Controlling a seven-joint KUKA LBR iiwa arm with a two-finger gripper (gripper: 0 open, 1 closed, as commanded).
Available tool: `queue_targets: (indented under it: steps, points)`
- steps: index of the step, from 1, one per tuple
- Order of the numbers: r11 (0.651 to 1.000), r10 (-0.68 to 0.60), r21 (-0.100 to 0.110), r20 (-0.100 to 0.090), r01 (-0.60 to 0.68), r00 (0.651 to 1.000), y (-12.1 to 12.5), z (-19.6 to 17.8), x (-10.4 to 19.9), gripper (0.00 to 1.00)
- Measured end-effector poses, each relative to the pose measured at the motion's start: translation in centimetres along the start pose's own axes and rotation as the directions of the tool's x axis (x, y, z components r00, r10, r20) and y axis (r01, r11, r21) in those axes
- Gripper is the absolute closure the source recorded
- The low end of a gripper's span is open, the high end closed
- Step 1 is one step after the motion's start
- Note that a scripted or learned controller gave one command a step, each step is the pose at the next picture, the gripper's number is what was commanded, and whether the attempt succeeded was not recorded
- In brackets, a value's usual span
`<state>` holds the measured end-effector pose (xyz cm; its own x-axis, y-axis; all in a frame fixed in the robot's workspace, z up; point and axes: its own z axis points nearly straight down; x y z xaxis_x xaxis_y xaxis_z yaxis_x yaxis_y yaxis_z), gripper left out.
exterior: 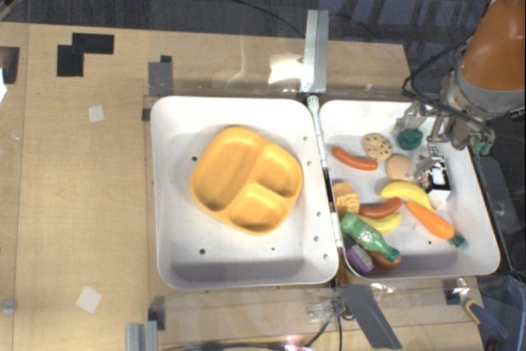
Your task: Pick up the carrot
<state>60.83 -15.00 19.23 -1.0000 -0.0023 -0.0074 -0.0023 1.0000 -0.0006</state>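
The right bin (481,201) holds the toys; the gripper (434,168) hangs above its far side, jaws' state I cannot tell. The carrot (431,219) lies nearer, beside the banana (404,193): descend aligned across its width.

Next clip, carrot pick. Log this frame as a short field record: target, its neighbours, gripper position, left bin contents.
target: carrot, lying in the right bin, near its right wall, green tip toward the lower right
touching target: banana at its upper end
nearby: green bottle, red sausage, cookie
gripper: above the right bin, up and slightly left of the carrot, nothing seen between its fingers
left bin: yellow divided plate
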Motion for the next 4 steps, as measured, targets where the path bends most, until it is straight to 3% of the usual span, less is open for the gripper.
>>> queue_targets:
  steps: [1, 2, 3, 4]
  points:
    - [0.999, 0.034, 0.002, 0.014, -0.034, 0.999, -2.4, 9.1, 3.9, 0.0]
    - [1.0, 0.014, 0.002, 0.007, -0.014, 1.0, -2.9, 10.2, 9.4, 0.0]
    - [1.0, 0.021, 0.004, 0.011, -0.022, 1.0, -1.3, 10.1, 11.7, 0.0]
    - [1.0, 0.016, 0.005, 0.016, -0.016, 1.0, -1.2, 8.9, 11.3, 1.0]
